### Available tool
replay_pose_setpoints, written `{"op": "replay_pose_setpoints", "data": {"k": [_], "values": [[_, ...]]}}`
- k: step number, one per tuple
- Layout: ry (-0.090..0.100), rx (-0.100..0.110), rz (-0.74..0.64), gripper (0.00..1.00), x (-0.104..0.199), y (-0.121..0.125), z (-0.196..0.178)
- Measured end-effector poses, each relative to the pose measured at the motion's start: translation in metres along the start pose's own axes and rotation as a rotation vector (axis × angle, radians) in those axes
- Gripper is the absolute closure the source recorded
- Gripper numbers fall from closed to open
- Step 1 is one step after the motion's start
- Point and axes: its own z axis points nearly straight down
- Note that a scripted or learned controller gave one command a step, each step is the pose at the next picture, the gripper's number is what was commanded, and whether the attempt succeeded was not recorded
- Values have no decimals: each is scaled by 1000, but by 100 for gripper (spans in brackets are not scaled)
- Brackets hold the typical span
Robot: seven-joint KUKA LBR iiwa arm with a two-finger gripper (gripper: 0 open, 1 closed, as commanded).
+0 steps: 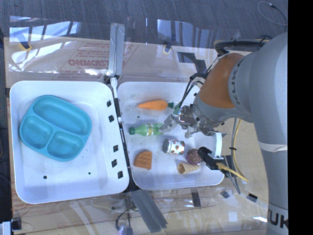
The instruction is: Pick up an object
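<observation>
Camera view: claw [182, 117] low in right bin [205, 182], finger spread cannot tell. Nothing seen held; pick not yet done. Green bottle [145, 129] just left of claw, carrot [152, 105] up-left, can [173, 146] just below.

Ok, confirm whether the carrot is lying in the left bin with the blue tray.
No, the carrot lies in the right bin, near its far side, while the blue tray sits in the left bin.
</observation>
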Motion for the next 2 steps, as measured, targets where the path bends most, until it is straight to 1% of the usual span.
{"op": "replay_pose_setpoints", "data": {"k": [1, 2], "values": [[2, -10, -58, 0, -21, -33, 34], [2, -9, -63, 100, -21, -33, 24]]}}
